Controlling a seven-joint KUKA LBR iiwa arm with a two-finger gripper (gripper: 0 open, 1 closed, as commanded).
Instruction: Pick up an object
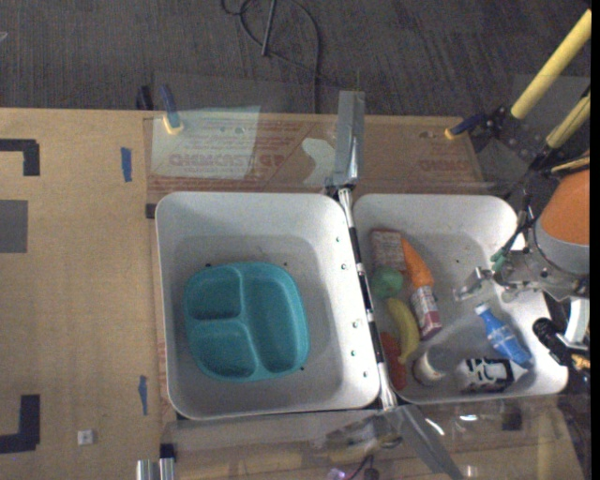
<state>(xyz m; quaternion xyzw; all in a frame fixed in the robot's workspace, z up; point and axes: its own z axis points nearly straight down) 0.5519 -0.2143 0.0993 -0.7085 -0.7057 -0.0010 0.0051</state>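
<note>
Seen from above: a tan bench top point(75, 281), marked with black tape corners point(21, 155) and short strips of blue tape point(126, 165). Beyond the far edge, dark grey carpet floor point(422, 47) with a loose cable point(281, 28); at the upper right, yellow poles point(553, 61) leaning in.

On the bench, side by side and touching: left bin point(187, 220) and right bin point(459, 211), both white and shallow. Behind them, a clear printed sheet point(216, 141) lying flat.

In the left bin, a teal divided plate point(246, 319).

In the right bin, along its left wall: a red and white packet point(386, 248), an orange carrot point(417, 262), a green ball point(387, 279), a banana point(403, 323), a small red-labelled bottle point(427, 309). Near the front wall: a grey cup point(429, 364) and a black and white object point(487, 373). Just behind that, a blue bottle point(502, 337).

Reaching in from the right, the gripper point(473, 284), above the bin floor, close to the blue bottle's top end. Open or closed: impossible to tell. Nothing visibly gripped.
</note>
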